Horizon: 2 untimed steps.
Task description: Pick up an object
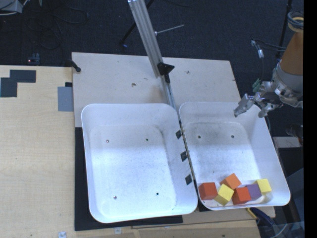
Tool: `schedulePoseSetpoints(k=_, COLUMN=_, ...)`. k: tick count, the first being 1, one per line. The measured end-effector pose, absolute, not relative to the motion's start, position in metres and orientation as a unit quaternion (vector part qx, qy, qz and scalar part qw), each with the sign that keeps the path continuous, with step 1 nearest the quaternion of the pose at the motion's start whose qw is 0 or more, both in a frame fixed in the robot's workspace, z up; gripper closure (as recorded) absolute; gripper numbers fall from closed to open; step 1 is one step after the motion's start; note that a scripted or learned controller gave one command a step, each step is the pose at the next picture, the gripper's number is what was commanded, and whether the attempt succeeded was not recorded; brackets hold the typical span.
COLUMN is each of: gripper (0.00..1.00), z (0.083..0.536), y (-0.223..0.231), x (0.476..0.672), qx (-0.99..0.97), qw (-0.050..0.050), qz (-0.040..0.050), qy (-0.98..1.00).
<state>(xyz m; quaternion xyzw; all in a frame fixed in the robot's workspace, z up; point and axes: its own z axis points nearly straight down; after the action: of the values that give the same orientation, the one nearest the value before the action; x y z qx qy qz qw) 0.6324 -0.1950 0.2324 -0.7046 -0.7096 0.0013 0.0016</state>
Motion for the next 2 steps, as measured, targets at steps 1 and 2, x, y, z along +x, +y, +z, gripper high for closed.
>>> schedulePoseSetpoints(k=1, gripper=0.0, z=0.258, y=-0.2, x=0.604, qx=-0.707, qw=0.001, qz=0.0005, qy=-0.707)
schedulePoseSetpoints(k=2, gripper=0.0, z=0.276, y=-0.209, x=0.647, qx=-0.706, qw=-0.002, qz=-0.0008, qy=-0.709)
